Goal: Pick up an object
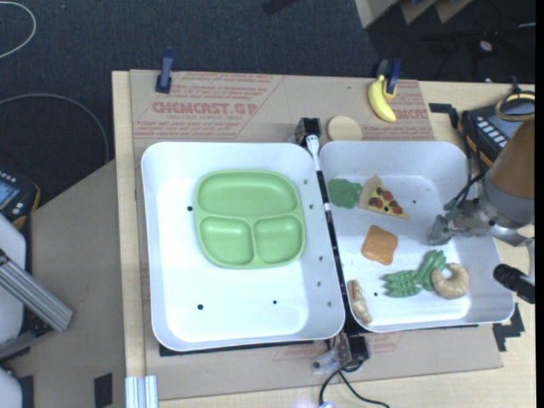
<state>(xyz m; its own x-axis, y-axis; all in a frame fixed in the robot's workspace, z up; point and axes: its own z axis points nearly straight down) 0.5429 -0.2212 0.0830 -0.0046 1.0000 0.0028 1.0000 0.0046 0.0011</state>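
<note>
The arm is reaching in from the right side of the bench, and its gripper [444, 228] is hanging low over the right bin [408, 153], close to that bin's right edge. From here I cannot tell whether the gripper is spread or closed; nothing is showing between its tips.

Just below the gripper, in the bin's near right corner, a green toy plant [414, 276] is lying flat with a tan ring-shaped pastry [450, 280] touching its right end. An orange block [379, 245] is sitting near the middle of the bin, well apart from the gripper. A pizza slice [382, 199] is lying toward the far edge, with a dark green leafy piece [343, 193] just beside it along the left wall. A small brownish pastry [358, 302] is resting in the near left corner.

The left bin [170, 313] is carrying a light green divided tray [251, 218] around its middle. A banana [382, 101] is lying on the bench beyond the right bin's far edge.
</note>
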